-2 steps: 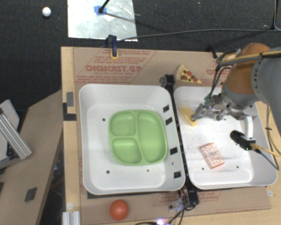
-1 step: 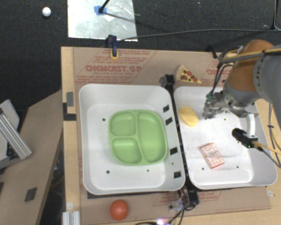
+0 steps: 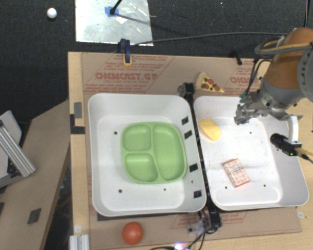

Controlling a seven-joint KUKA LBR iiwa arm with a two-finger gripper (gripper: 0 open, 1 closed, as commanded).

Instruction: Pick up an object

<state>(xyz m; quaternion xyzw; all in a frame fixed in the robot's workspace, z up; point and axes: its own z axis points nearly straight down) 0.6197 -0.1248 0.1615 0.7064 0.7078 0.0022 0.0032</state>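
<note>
In the right bin [image 3: 295,189] a yellow rounded object [image 3: 210,129] lies near the back left corner. A small pink box [image 3: 236,172] lies flat toward the front middle. My gripper [image 3: 243,114] hangs over the back of this bin, to the right of the yellow object and a short way apart from it. Nothing shows between its tips. The grey arm with the orange band [image 3: 289,61] comes in from the right behind it.
The left bin [image 3: 101,113] holds a green divided plate [image 3: 153,151]. A toy pizza slice [image 3: 209,83] lies on the cardboard behind the bins. A red ball [image 3: 132,233] sits on the bench in front of the left bin. A black cable fitting [image 3: 285,144] hangs over the right bin's right side.
</note>
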